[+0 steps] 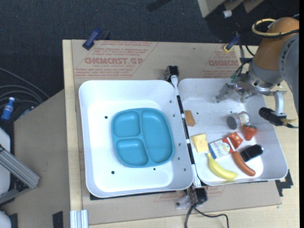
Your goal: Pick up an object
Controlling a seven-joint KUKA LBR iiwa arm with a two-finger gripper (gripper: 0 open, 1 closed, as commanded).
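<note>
Over the right bin's [280, 148] far end hangs the tool [236, 92], nothing in it; I can't tell how far it's open. Nearer lie a can [237, 120], tomato [250, 132], banana [220, 169], sausage [243, 164]. Left bin [95, 175] holds a blue plate [142, 137].

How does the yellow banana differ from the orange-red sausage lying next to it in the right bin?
The yellow banana is curved; the orange-red sausage is straight. The banana lies nearest the bin's front edge, while the sausage sits to its right, below a black block. The banana looks a little longer. Both are elongated toy foods lying flat in the right white bin, slanting the same way.
</note>
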